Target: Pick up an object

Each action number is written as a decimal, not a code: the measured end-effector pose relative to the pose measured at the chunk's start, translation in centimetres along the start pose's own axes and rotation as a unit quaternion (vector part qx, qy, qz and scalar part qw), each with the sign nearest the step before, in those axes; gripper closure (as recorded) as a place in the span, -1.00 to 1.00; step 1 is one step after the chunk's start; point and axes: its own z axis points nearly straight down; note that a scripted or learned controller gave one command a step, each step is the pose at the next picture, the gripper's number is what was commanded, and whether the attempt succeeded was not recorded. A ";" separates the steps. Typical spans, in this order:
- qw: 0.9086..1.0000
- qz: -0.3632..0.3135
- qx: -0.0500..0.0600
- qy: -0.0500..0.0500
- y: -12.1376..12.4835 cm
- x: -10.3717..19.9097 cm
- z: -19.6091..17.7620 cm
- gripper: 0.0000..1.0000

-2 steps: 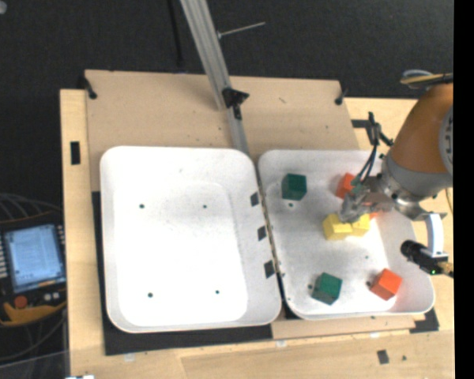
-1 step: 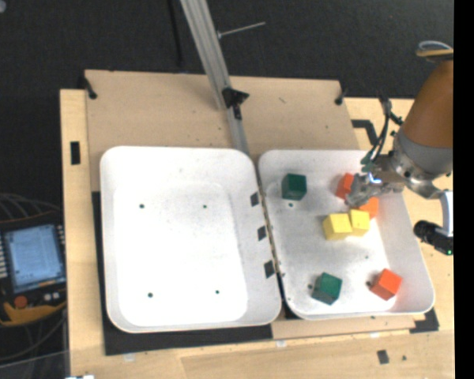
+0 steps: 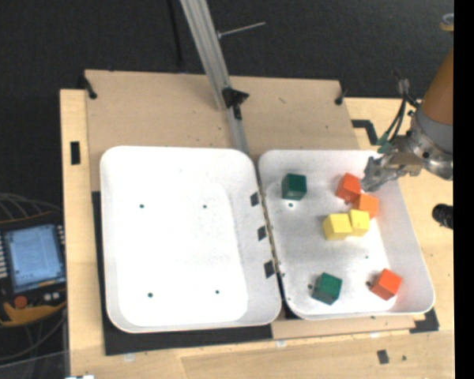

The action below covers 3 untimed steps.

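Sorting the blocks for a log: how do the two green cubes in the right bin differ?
The far green cube sits near the right white bin's back-left corner, squarely aligned; the near green cube lies by the front edge, turned at an angle. The far one is nearer the end effector. Both are dark green, similar in size, and stand alone.

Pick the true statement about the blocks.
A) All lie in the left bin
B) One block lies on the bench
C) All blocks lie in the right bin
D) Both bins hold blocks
C: the green blocks, yellow blocks and orange blocks all sit inside the right bin.
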 end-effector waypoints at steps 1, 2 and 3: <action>1.000 -0.001 0.003 0.001 0.0 5.6 0.6 1.00; 1.000 -0.002 0.004 0.001 1.1 11.7 1.2 1.00; 1.000 -0.002 0.003 0.002 2.1 16.9 0.4 1.00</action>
